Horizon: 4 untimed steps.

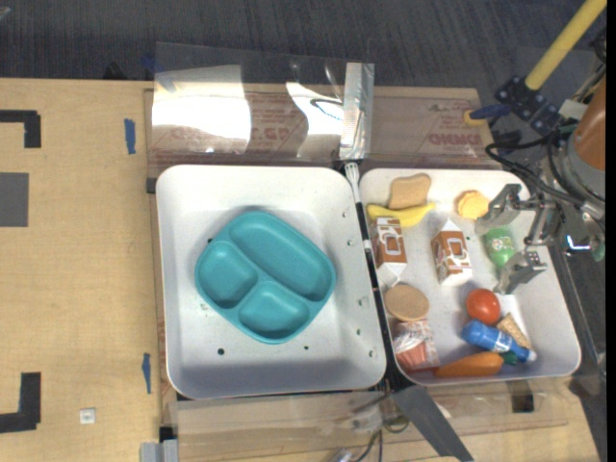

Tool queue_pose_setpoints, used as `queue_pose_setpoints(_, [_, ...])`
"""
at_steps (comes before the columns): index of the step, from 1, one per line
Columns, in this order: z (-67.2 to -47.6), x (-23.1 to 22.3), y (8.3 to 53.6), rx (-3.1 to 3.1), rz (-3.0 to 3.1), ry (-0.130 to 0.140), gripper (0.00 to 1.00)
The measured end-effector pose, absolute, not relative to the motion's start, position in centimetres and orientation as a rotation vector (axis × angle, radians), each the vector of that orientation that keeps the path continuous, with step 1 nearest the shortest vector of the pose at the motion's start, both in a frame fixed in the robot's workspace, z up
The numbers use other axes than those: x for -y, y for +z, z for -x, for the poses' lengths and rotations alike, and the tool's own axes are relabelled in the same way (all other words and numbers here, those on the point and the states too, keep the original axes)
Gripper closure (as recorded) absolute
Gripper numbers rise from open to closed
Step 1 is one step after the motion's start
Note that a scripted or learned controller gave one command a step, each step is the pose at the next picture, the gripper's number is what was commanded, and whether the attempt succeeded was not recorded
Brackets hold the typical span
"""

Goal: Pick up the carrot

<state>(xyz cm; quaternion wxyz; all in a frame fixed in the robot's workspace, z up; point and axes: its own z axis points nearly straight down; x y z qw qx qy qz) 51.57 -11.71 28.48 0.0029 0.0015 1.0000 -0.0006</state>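
Near the right bin's front rim, the carrot [469, 365] lies well below the seemingly spread, unladen tool [514, 240].

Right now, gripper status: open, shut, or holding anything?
Gripper: open, holding nothing; its fingers are spread over the right bin, apart from the carrot at the near edge.

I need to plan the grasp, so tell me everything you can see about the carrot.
The carrot is orange, smooth and plastic-looking, a tapered toy lying flat and roughly level along the near edge of the right bin. Its thicker end points toward the blue bottle, which lies just above it and appears to touch it. The gripper is well away from it, farther back in the bin.
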Motion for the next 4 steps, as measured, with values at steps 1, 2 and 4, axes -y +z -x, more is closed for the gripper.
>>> queue_pose_setpoints(1, [-48.0, 11.4, 16.2, -3.146, 0.077, 0.004, 0.0])
queue_pose_setpoints(2, [-48.3, 17.2, 13.7, -3.141, 0.066, 0.0, 0.0])
queue_pose_setpoints(4, [-48.5, 22.2, 12.7, -3.109, -0.35, -0.003, 1.0])
